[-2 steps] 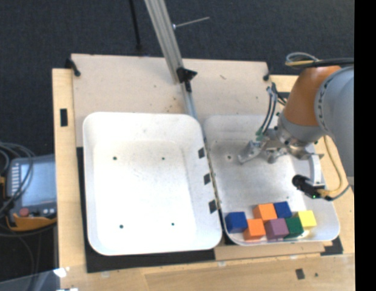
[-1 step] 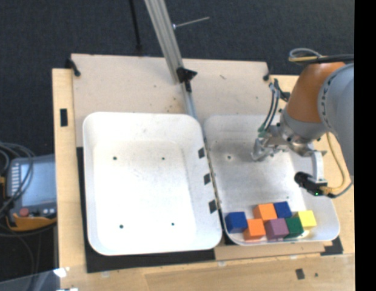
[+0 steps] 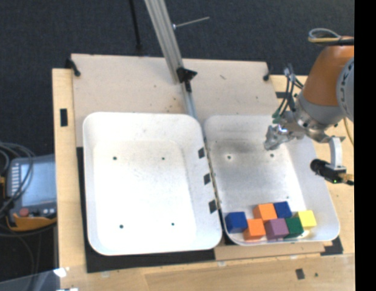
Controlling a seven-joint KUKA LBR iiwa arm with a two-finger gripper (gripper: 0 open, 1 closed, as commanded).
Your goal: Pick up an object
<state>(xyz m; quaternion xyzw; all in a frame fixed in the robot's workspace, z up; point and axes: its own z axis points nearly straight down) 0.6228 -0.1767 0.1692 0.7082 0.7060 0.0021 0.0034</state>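
Gripper (image 3: 273, 139) hangs over the right bin's (image 3: 248, 162) far end; can't tell its state, too blurry. The blocks (image 3: 271, 220) are clustered well below it, toward the near edge, slightly rightward.

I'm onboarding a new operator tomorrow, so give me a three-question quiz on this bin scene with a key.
1. True or false: the coloured blocks lie in the left bin.
2. Multiple choice: where in the right bin is the cluster of blocks? A) far end B) middle C) near end, by the front rim
3. Fill in: the gripper hangs over the ____ part of the right bin, apart from the blocks.

Key
1. False; they lie in the right bin.
2. C
3. far (upper in the camera view)
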